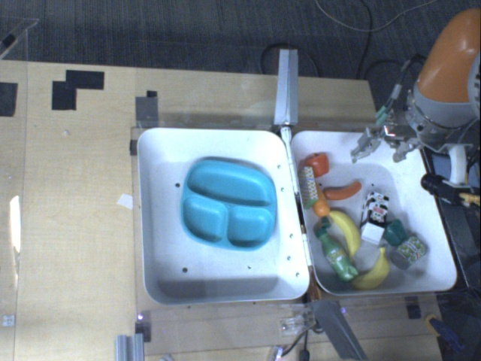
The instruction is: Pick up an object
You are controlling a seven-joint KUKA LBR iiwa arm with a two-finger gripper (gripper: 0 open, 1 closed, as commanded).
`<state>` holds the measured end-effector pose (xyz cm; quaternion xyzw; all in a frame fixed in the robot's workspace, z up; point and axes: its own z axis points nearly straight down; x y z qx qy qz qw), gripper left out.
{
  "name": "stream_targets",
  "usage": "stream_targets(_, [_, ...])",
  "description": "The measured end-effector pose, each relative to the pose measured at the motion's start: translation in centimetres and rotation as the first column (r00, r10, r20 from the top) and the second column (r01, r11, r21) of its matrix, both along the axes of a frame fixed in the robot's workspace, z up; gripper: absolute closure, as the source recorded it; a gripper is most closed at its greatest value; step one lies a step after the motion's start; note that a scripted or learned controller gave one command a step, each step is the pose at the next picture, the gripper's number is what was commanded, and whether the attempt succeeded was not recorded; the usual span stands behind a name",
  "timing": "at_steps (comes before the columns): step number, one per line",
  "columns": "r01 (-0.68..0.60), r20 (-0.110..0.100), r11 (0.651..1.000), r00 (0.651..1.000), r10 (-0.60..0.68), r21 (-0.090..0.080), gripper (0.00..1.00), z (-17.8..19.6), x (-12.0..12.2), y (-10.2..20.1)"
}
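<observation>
My gripper [383, 147] hangs over the back of the right bin [440, 224], its two fingers spread open with nothing between them. Below and left of it lie a red pepper [318, 163] and a brown sausage [342, 191]. Further forward are a small orange ball [322, 209], a yellow banana [346, 229], a second banana [374, 274], a green bottle [337, 254], a cow-patterned carton [374, 207], a white cube [372, 235], a teal block [395, 232] and a grey-green can [409, 251]. A striped tube [308, 183] lies along the bin's left wall.
The left bin [158, 224] holds a blue divided tray [227, 201]. A metal post [286, 89] stands behind the wall between the bins. The arm's orange band [451, 59] sits at the upper right, with cables behind it.
</observation>
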<state>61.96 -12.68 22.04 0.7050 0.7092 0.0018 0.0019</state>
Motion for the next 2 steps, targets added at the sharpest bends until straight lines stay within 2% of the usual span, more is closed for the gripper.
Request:
stream_targets(1, [0.033,0.003,0.999,0.999,-0.033,0.000,0.00,-12.3,-2.2,-2.8])
stream_targets(2, [-0.092,0.005,0.996,0.996,0.092,-0.002,0.00,-13.1,-3.1,-4.6])
